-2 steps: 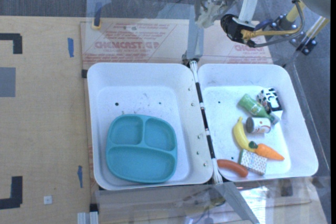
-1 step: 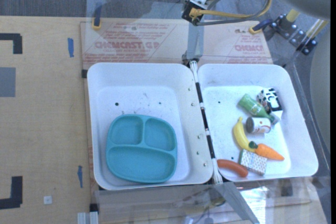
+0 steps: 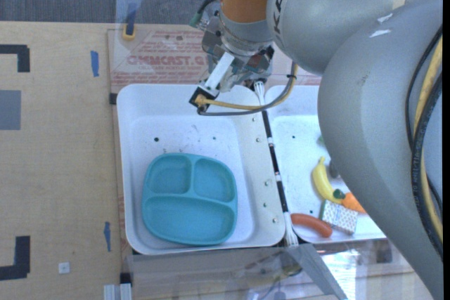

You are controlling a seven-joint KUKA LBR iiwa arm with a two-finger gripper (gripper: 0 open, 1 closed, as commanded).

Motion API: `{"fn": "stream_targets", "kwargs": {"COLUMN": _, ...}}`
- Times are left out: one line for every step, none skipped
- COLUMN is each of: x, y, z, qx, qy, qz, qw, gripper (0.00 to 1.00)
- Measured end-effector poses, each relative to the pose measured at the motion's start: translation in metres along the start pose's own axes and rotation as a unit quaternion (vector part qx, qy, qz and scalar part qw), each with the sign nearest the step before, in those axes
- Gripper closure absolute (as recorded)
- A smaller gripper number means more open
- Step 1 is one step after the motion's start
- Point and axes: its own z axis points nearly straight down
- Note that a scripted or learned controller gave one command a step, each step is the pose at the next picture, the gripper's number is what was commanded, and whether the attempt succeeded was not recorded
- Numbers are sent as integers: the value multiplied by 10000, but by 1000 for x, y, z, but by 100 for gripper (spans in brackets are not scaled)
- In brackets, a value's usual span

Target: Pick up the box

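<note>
The box (image 3: pixel 340 218) is small, with a speckled white and red face, and lies at the near end of the right bin (image 3: pixel 299 131), partly under the arm. My gripper (image 3: pixel 244 75) hangs at the far end of the bench, above the divider between the two bins, well away from the box. Nothing shows below the gripper.
A teal divided plate (image 3: pixel 190 199) fills the near half of the left bin (image 3: pixel 133 116). Around the box in the right bin lie a yellow banana (image 3: pixel 321 180), a red sausage (image 3: pixel 311 224) and an orange piece (image 3: pixel 353 203). The grey arm covers most of the right bin.
</note>
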Motion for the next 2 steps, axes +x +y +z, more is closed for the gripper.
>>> {"fn": "stream_targets", "kwargs": {"x": -10, "y": 2, "z": -161, "qx": -15, "qy": 3, "qz": 1140, "qw": 9935, "gripper": 100}}
{"fn": "stream_targets", "kwargs": {"x": 26, "y": -35, "z": -198, "qx": -12, "qy": 13, "qz": 1451, "qw": 9894, "gripper": 100}}
